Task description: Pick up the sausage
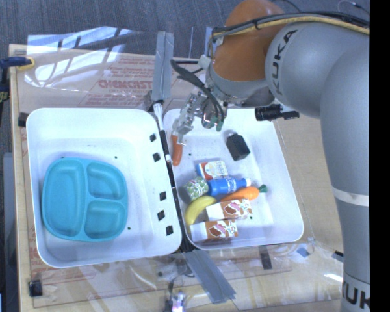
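Note:
The sausage (177,151) is a short orange-red piece hanging upright at the far left edge of the right bin (283,174), close to the wall between the two bins. My gripper (181,132) reaches down from the orange-banded wrist, and its fingertips pinch the sausage's top end. The lower end of the sausage hangs just above the bin floor; I cannot tell whether it touches.
The right bin also holds a black block (237,146), a small carton (212,169), a blue bottle (226,186), a carrot (240,194), a banana (198,208) and two more cartons (224,220). A teal divided plate (84,198) lies in the left bin (52,129).

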`<state>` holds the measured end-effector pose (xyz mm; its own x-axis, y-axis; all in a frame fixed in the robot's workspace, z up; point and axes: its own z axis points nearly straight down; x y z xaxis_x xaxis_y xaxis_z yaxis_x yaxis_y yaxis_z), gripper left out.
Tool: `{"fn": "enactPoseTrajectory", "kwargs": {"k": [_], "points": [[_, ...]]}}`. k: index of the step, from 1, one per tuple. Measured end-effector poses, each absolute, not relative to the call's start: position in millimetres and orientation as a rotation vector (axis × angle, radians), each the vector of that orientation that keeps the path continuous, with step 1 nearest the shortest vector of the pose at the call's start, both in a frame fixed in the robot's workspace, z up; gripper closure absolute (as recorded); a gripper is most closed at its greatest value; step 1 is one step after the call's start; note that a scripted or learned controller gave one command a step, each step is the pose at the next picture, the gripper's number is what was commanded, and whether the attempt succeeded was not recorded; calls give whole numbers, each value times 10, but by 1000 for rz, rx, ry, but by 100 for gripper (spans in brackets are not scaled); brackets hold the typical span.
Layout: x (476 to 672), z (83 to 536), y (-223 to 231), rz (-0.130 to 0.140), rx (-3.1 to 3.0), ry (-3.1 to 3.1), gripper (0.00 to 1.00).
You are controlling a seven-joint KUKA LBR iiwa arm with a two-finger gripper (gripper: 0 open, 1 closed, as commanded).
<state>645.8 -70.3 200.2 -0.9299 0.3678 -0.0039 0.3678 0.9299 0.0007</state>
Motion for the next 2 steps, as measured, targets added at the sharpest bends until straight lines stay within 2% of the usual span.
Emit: {"fn": "enactPoseTrajectory", "kwargs": {"k": [1, 2], "points": [[5835, 2140, -1576, -2, 356, 3120, 100], [5837, 2140, -1569, -1, 356, 3120, 0]]}}
